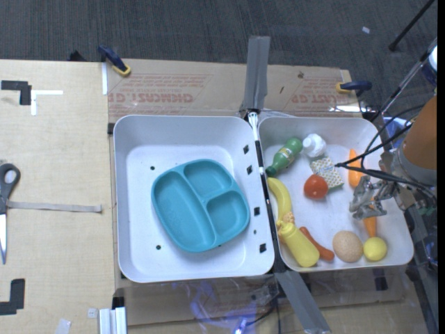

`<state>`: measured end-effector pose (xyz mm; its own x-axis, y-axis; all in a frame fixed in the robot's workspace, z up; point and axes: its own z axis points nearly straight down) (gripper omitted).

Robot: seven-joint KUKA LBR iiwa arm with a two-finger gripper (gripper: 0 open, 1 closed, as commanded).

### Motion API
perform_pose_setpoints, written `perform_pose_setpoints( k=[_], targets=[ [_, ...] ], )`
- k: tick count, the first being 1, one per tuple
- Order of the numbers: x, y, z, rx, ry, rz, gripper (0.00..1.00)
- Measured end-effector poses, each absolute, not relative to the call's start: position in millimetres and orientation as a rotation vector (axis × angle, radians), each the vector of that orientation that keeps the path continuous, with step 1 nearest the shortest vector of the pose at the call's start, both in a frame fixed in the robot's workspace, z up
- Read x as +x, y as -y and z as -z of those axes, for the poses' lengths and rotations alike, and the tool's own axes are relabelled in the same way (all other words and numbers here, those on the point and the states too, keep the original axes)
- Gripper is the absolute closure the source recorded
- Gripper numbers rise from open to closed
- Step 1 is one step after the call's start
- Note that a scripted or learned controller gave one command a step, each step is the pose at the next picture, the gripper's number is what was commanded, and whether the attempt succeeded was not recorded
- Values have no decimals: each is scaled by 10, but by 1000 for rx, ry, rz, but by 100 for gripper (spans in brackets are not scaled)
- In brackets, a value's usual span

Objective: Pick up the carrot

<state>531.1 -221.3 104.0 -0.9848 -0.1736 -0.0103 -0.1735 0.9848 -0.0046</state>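
Tool [364,204] at right bin's [334,266] right edge over carrot [356,167], finger state unclear.

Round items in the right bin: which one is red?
The tomato, mid-bin beside the sponge. The egg is tan and the lemon yellow, both at the front edge.

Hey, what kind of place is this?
Probably a robotics lab bench: two white bins on taped cardboard, toy food like a tomato, and a robot arm.
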Motion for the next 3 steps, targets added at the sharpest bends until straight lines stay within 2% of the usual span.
perform_pose_setpoints(
  k=[1,2,3],
  targets=[
    [4880,2203,-943,-853,-3011,7,100],
    [4871,2203,-936,-854,-3014,4,0],
    [4918,2190,-928,-337,-3119,1,0]
  ],
)
